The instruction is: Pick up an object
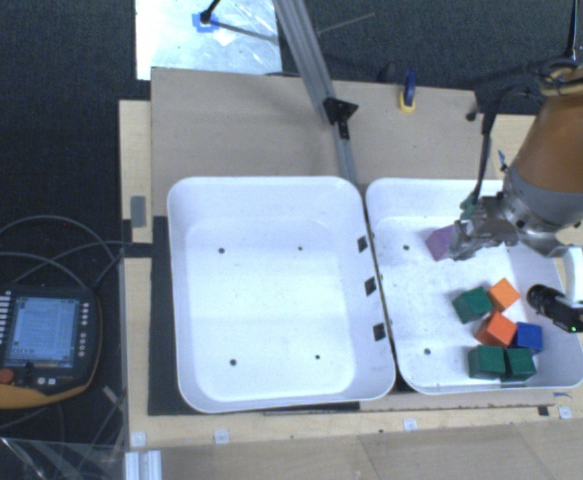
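Note:
My gripper (468,240) hangs over the upper middle of the right bin (407,204), below the arm's orange band. A purple block (438,242) lies right against the gripper's left side; whether it is gripped is unclear from this angle. Lower right in the same bin lies a cluster of blocks: a green one (471,304), an orange one (505,293), a second orange one (496,329), a blue one (529,337), and two more green ones (486,362) (519,364) at the front wall.
The left bin (261,288) sits beside the right one, joined by dark clips (371,286) along the shared rim. A slanted grey pole (311,58) rises behind the bins. A teach pendant (36,343) lies on the floor at the left.

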Controlling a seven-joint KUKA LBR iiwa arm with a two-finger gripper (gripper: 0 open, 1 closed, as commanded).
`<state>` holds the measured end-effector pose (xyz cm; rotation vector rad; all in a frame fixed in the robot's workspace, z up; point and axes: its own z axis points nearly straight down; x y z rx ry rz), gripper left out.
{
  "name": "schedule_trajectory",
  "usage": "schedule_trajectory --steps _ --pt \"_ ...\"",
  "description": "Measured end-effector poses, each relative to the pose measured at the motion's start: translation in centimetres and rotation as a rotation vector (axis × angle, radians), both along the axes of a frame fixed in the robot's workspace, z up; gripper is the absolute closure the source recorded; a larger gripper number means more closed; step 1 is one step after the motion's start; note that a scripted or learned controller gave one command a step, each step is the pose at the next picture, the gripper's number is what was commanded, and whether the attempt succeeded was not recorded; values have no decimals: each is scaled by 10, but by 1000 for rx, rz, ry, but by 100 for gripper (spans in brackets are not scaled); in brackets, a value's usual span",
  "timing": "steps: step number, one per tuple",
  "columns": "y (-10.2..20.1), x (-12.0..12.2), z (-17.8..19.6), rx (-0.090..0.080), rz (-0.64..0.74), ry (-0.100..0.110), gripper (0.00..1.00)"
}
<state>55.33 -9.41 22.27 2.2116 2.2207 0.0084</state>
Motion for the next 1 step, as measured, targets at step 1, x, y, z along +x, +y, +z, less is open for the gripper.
schedule_trajectory --steps 1 --pt "8 5 48 1 2 1 100"
